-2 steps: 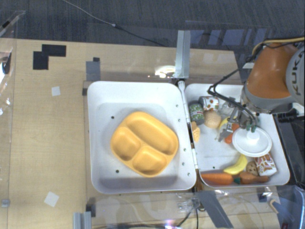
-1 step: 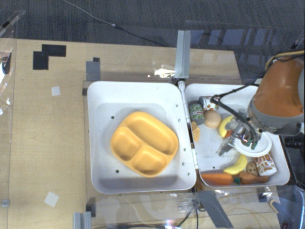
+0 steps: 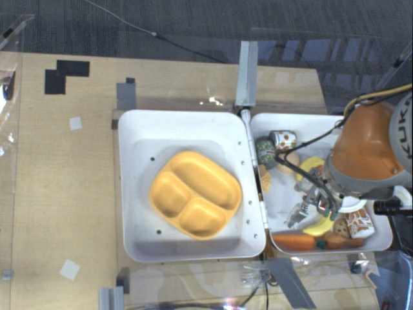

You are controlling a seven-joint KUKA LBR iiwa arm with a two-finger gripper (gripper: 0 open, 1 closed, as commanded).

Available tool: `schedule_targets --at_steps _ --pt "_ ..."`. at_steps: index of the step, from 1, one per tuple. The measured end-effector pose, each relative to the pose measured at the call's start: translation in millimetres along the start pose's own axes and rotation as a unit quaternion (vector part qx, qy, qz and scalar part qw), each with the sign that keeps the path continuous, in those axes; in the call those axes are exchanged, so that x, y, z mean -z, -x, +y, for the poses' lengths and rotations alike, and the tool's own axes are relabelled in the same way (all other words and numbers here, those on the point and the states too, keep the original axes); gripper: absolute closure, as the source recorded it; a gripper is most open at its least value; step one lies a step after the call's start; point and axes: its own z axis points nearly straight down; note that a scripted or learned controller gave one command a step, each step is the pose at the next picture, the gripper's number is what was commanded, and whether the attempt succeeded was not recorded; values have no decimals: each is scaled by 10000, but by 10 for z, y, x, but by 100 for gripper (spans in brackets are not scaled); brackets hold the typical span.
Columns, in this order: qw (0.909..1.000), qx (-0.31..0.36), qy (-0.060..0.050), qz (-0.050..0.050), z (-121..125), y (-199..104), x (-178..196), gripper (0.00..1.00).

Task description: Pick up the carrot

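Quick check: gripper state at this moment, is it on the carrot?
Gripper: over the right bin, above and apart from the carrot; open or closed cannot be told.

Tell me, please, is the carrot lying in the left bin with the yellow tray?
No, the carrot lies along the near edge of the right bin.

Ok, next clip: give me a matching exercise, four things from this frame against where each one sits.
Things:
1. carrot
2. yellow divided tray
3. small can
4. gripper

Places:
A. middle of the left bin
B. near edge of the right bin
C. far end of the right bin
D. over the right bin, above the carrot

Pairs: 1-B, 2-A, 3-C, 4-D
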Motion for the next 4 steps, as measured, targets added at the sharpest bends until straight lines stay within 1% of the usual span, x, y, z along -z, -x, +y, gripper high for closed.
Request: schedule_targets --at_steps 1,2,3,4 --pt "9731 -2303 6 -17 -20 350 160 0" --pt "9732 -2301 4 -15 -21 349 158 0" --pt "9349 -3548 3 -11 4 372 345 0" --pt "8505 -5259 -6 0 23 289 267 0"
